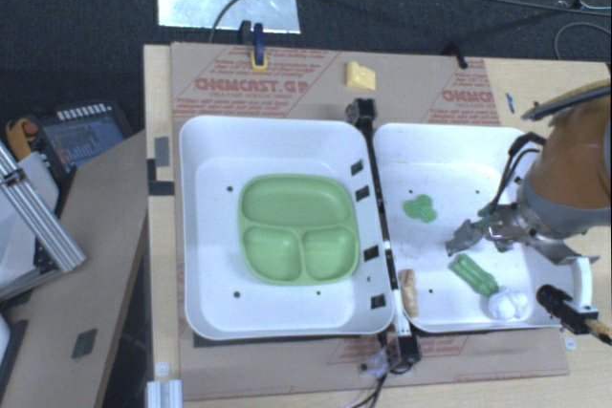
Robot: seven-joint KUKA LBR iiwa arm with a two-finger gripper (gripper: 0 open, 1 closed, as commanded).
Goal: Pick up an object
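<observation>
The right bin (pixel 449 158) holds several small objects. A green leafy piece (pixel 419 207) lies near its middle. A green cylinder (pixel 474 274) lies toward the front, with a white lumpy object (pixel 507 305) just beyond it at the front right. A tan stick (pixel 409 291) rests against the bin's front left wall. My gripper (pixel 466 242) hangs low over the right bin, just above the back end of the green cylinder and to the right of the leafy piece. Nothing can be seen held in it.
The left bin (pixel 206 205) carries a green divided plate (pixel 295 229). A yellow block (pixel 360 76) lies on the cardboard behind the bins, near a yellow clamp (pixel 258 54). The arm's grey and orange body (pixel 574 177) covers the right bin's right side.
</observation>
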